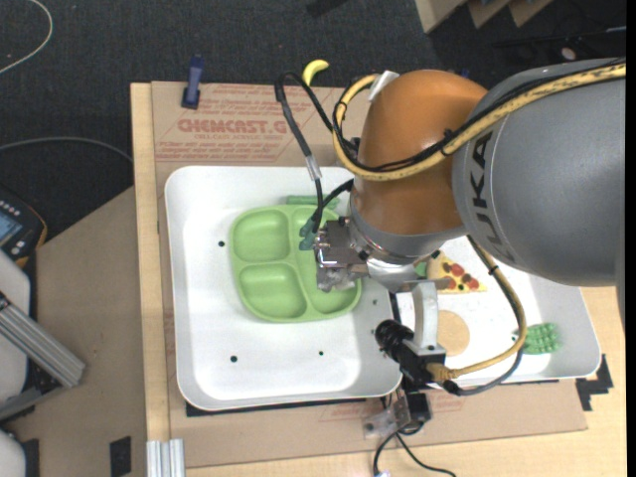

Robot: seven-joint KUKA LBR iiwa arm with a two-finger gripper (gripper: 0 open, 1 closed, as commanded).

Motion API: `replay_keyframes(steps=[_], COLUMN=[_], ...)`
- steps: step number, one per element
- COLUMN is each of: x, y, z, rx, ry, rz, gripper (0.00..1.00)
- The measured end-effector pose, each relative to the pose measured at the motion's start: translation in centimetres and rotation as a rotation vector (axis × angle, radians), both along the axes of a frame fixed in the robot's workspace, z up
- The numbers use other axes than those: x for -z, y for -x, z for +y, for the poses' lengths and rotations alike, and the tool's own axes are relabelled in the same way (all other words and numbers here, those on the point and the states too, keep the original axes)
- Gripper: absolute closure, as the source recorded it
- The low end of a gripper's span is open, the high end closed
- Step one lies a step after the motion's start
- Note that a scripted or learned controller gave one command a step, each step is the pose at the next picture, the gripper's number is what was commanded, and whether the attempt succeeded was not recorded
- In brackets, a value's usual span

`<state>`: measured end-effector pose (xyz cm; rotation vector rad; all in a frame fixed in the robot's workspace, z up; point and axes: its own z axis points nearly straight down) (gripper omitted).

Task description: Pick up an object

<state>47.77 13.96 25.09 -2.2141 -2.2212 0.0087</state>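
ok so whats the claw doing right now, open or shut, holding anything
claw: cannot be told; it sits low over the right edge of the green divided plate in the left bin.

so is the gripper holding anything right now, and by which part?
Cannot be told. The gripper sits over the right edge of the light green divided plastic plate in the left white bin, with its own body hiding the contact.

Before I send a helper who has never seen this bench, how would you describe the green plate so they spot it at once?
Find the two white bins; take the left bin, away from the grey arm's side. In its middle lies the green plate, light green and split into compartments. Nothing else in that bin is as large, and the arm's orange wrist hangs over the plate's right edge.
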Motion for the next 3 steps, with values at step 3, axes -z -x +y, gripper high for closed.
replay_keyframes(steps=[3], x=[-14.0], y=[-1.5], z=[-6.5], rx=[0.003], ry=[0.000], rz=[-0.012], gripper=[1.00])
